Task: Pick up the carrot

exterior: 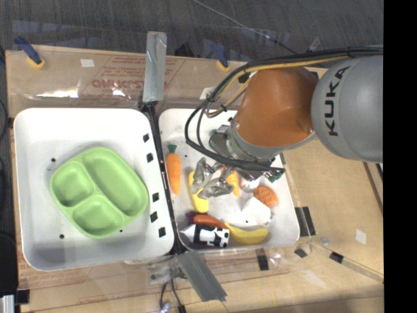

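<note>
The carrot [173,171], orange with a small green top, lies along the left wall of the right bin [287,230]. My gripper [210,181] hangs low in that bin just right of the carrot, its metal fingers [201,173] over a yellow toy. Nothing shows clearly between them, and the carrot lies apart from them. The orange wrist band hides the bin's upper middle.
The left bin [39,129] holds a green divided plate [98,191]. In the right bin lie a banana [249,234], a black-and-white toy [212,236], a red piece [207,220] and an orange-red food toy [266,195]. Black cables loop over the bin's upper left.
</note>
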Controlling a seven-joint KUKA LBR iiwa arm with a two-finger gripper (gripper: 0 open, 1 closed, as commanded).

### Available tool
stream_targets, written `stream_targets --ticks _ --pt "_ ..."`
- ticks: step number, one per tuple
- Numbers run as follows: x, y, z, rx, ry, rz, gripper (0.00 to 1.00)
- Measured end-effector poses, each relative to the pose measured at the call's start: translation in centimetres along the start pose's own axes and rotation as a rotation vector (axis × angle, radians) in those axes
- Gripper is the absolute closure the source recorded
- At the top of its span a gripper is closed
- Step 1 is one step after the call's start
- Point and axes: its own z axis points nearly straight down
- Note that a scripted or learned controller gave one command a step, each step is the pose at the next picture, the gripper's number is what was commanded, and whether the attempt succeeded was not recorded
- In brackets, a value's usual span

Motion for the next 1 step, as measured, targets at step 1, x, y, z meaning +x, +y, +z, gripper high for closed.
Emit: stream_targets --ticks 1 --pt "-4.14 8.46 -11.28 0.01 -0.012 -0.028 1.0"
